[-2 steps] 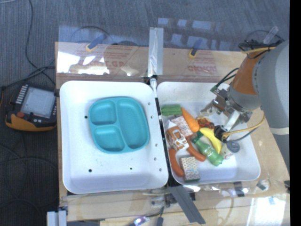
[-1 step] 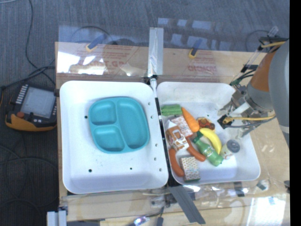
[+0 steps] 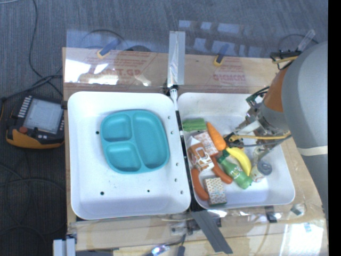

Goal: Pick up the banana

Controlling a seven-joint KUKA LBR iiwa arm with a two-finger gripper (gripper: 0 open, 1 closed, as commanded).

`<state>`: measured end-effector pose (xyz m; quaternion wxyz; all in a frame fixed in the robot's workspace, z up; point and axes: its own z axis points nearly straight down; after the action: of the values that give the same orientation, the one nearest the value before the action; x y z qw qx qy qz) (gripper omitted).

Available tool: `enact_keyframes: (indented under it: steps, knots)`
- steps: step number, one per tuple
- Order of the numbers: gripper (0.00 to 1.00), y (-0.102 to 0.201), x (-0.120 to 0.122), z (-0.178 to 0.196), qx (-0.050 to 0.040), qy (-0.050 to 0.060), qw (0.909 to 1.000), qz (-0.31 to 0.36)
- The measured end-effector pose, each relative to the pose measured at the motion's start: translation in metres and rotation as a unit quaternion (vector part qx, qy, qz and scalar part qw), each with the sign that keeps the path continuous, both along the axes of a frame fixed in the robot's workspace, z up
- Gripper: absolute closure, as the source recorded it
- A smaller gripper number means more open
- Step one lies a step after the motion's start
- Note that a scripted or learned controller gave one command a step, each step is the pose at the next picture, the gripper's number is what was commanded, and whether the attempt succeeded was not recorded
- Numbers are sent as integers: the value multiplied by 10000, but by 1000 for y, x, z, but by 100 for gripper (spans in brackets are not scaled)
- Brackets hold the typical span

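The yellow banana lies in the right bin, near its middle, curving from upper left to lower right. Its lower end rests against a green bottle. My gripper hangs low over the right bin, just right of and slightly above the banana, under the grey arm with the orange band. Nothing can be seen held in it.
An orange carrot, a green block, a printed box, a red sausage and a patterned block crowd the right bin's left half. The left bin holds a teal divided plate.
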<state>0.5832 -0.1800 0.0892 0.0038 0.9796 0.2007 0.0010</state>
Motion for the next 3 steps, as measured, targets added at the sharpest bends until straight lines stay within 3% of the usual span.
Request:
enact_keyframes:
  steps: [1, 2, 3]
  knots:
    - [0, -12, -66, 21, 44, 44, 9949, -1010]
    - [0, -43, -12, 97, 23, 37, 9952, -975]
    - [0, -43, -4, 148, 30, 41, 9992, -395]
